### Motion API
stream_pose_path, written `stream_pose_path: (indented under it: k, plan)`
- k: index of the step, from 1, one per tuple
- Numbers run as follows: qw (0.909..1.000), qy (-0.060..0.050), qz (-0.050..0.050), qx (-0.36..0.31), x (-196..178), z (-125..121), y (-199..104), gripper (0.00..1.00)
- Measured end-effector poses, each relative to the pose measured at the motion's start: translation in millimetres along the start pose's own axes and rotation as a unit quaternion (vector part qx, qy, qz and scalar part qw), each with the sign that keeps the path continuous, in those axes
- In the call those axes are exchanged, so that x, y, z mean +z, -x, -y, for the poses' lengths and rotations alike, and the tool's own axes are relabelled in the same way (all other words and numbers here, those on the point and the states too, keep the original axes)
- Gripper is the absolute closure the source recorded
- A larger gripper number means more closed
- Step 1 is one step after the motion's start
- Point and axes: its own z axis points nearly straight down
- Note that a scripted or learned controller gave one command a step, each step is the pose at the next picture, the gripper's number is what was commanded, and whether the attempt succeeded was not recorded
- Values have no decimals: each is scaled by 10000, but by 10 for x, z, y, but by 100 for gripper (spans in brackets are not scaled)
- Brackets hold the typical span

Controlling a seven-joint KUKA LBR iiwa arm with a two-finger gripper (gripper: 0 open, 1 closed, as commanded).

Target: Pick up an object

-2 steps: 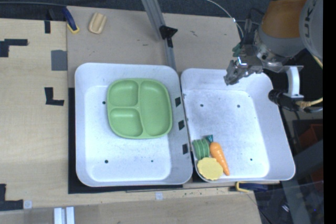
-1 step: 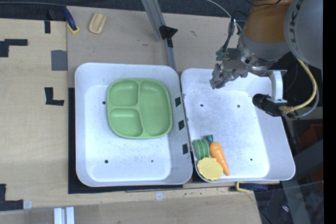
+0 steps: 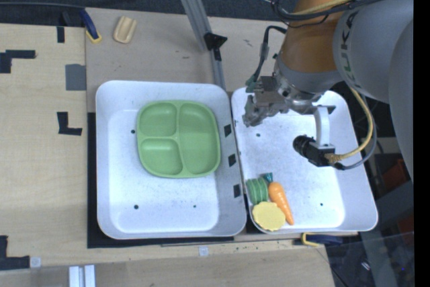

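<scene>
In the right bin (image 3: 349, 212), at its near left corner, lie an orange toy carrot (image 3: 280, 201), a green ribbed piece (image 3: 257, 189) and a yellow round piece (image 3: 268, 216), all touching one another. My gripper (image 3: 255, 114) hangs over the far left part of that bin, well behind those toys, and nothing shows beneath it. A green divided plate (image 3: 179, 138) lies in the left bin (image 3: 114, 212).
A grey metal pole (image 3: 195, 10) slants across the bench behind the bins. A small tan block (image 3: 124, 29) and a blue-yellow item (image 3: 90, 25) lie on the bench at the far left. A black cable fitting (image 3: 310, 149) hangs from the arm over the right bin.
</scene>
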Motion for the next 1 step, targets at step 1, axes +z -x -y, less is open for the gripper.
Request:
stream_pose_path:
  k: [1]
  plan:
    - [10000,-6,5,5,185,166,-474,100]
